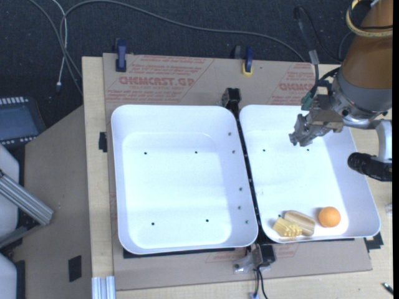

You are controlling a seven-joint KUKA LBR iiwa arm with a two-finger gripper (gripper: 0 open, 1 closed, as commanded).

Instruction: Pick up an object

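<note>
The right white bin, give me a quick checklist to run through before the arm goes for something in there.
1. Targets present: ok. A round orange ball, a tan bread-like roll and a yellow corn-like piece lie at the near edge of the right white bin.
2. Gripper over the targets: not ok. It hangs above the bin's far part, apart from all three.
3. Ball standing free: ok, apart from the roll.
4. Roll and corn piece separated: not ok, they touch.
5. Jaws ready: cannot tell.
6. Gripper carrying nothing: cannot tell.
</note>
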